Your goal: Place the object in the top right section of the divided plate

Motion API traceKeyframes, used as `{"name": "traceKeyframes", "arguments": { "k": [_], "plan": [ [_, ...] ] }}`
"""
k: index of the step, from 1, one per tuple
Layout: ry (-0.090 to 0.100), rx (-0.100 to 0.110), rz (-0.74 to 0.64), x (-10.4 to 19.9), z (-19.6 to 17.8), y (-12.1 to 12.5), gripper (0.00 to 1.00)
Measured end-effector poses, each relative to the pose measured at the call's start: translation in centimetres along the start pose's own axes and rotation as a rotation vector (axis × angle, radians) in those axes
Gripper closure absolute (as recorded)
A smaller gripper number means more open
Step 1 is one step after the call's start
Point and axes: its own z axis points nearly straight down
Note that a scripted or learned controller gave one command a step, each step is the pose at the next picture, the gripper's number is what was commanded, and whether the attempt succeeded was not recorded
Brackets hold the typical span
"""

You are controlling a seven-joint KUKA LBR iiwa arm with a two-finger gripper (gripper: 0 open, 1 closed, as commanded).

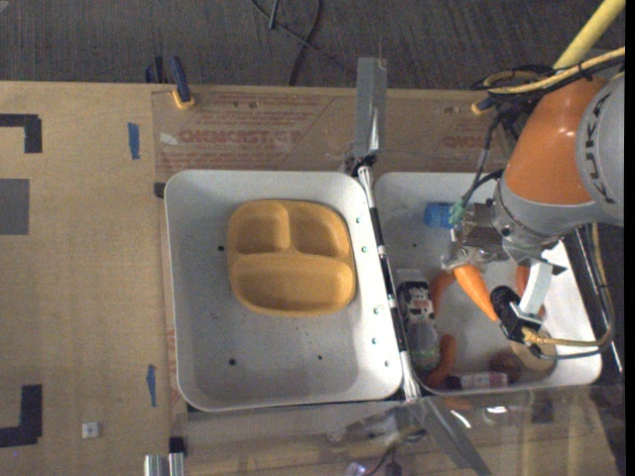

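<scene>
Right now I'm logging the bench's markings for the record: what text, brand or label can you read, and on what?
"KUKA", partly cut off, on the arm's grey housing.
Red print on the cardboard sheet behind the left bin: too blurred to read.
Similar red print behind the right bin: also unreadable.

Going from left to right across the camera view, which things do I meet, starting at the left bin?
left white bin → yellow divided plate → metal divider between the bins → small bottle → blue object → carrot → grey and orange arm
</scene>
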Motion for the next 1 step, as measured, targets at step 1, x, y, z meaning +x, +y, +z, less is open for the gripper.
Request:
{"name": "traceKeyframes", "arguments": {
  "k": [1],
  "plan": [
    [0.001, -0.003, -0.151, 1.28, -0.01, 0.81, 1.00]
  ]
}}
